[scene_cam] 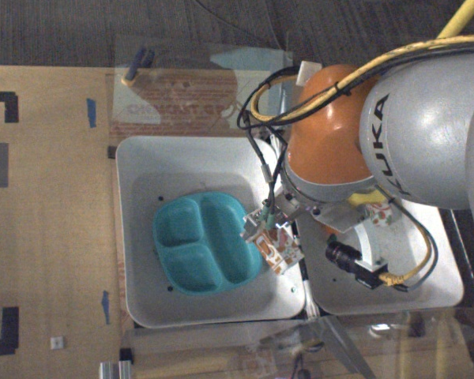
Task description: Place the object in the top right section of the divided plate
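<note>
A teal divided plate (201, 243) with three sections lies in the left white bin (138, 172). My gripper (270, 242) hangs over the plate's right rim, beside its right-hand section. A small tan and white shape sits right at the gripper's tip, and I cannot tell whether it belongs to the gripper or is a separate thing. A small white object with red and green marks (381, 214) lies in the right bin (446, 279), partly hidden under the arm. An orange patch (329, 230) peeks out beneath the wrist there.
The big grey and orange arm (379, 133) covers most of the right bin and the wall between the two bins. Cables (257, 109) loop over the left bin's back right corner. A black connector with a yellow cable (355, 263) hangs over the right bin.
</note>
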Controlling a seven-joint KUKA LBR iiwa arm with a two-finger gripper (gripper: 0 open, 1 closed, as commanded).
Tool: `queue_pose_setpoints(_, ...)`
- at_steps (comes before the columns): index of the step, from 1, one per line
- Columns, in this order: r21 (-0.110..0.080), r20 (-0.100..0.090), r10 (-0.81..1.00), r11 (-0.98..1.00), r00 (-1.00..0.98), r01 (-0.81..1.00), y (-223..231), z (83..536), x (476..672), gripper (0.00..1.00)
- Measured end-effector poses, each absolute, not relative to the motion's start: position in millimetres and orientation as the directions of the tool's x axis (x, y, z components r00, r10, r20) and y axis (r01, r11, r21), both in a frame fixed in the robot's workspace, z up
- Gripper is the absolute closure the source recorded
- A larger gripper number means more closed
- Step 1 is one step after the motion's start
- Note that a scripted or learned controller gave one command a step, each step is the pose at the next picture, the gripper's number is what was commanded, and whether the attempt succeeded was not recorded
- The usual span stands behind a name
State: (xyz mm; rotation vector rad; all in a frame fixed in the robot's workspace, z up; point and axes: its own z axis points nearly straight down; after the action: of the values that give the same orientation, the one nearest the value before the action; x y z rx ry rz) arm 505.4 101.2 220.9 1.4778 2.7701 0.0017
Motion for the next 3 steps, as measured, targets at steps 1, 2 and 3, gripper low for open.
queue_pose_setpoints(1,0.003,-0.002,0.753,0.658,-0.658,0.753,152,267,565.5,1.0)
queue_pose_setpoints(2,0.003,-0.002,0.753,0.658,-0.658,0.753,152,267,565.4,0.0)
queue_pose_setpoints(3,-0.002,0.001,0.758,0.652,-0.652,0.758,176,163,485.3,0.0)
